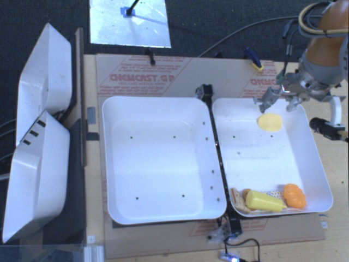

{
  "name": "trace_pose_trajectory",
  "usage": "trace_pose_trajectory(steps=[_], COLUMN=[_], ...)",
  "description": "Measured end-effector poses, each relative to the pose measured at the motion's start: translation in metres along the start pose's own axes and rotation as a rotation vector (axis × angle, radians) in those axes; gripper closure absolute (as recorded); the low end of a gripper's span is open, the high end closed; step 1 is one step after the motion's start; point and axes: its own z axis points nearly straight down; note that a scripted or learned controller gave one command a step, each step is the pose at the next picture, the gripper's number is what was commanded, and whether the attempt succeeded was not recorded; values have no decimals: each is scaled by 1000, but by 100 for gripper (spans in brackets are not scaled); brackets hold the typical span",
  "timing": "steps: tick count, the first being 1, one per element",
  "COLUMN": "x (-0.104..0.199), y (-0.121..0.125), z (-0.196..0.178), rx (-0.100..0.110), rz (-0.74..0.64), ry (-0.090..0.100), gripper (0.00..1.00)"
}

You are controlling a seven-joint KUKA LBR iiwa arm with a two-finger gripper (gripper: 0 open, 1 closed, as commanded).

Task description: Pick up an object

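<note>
A: Gripper [281, 99] position?

B: Above the right bin's [319, 168] far end, just over the pale yellow disc [270, 122]. Finger state: cannot tell.

A: Why that target?

B: My judgement: the disc lies alone. The yellow bottle [264, 201] and orange piece [294, 195] crowd the near wall, touching.

One fixed camera, high above the tabletop [327, 152].
It looks down at a slant, probably from the near edge, framing both bins [163, 162] and the surrounding floor.
</note>
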Motion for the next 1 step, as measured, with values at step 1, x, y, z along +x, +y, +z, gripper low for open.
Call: trace_pose_trajectory(steps=[1], x=[-64], y=[-33], z=[28], rx=[2], rz=[6], ry=[0], gripper=[0])
